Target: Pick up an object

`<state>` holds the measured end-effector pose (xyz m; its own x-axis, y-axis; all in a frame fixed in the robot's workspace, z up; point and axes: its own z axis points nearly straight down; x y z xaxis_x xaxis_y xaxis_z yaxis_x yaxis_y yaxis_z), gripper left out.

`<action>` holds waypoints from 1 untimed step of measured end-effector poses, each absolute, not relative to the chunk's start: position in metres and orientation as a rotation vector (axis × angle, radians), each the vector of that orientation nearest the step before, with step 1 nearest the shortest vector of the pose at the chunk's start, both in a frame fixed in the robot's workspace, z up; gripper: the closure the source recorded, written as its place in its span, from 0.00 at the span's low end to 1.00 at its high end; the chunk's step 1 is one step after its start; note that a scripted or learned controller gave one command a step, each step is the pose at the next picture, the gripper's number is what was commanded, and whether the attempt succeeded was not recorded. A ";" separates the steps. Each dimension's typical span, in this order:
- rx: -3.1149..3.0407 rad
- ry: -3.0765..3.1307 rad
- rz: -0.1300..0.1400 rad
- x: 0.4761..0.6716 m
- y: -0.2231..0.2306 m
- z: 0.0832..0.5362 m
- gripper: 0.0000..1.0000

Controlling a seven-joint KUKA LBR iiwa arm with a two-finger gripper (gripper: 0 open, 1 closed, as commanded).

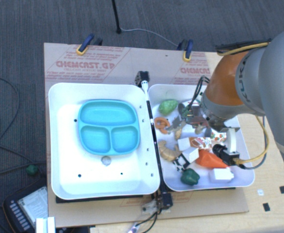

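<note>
From my station I see the arm at the right of the frame as a thick, rounded grey shell. Below it sits a glossy orange band, curved like a collar, then a darker grey wrist section. A yellow cable loops down the right side and back toward a black fitting at the lower right. Thin black wires trail off the wrist toward the centre of the frame.

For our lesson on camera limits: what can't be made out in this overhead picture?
- Gripper: finger state unclear, blurred among toys and shadowed by the grey and orange arm.
- Right white bin: far corner covered by the arm.
- Small grey object beside the blue divided tray: too small to identify.
</note>
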<state>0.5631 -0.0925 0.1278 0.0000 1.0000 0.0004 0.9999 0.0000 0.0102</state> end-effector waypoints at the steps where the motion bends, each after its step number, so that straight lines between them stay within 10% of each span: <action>1: 2.216 2.215 0.008 0.499 -0.104 0.088 0.00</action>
<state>0.4993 -0.1045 0.0878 0.0006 1.0000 -0.0024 1.0000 -0.0006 0.0093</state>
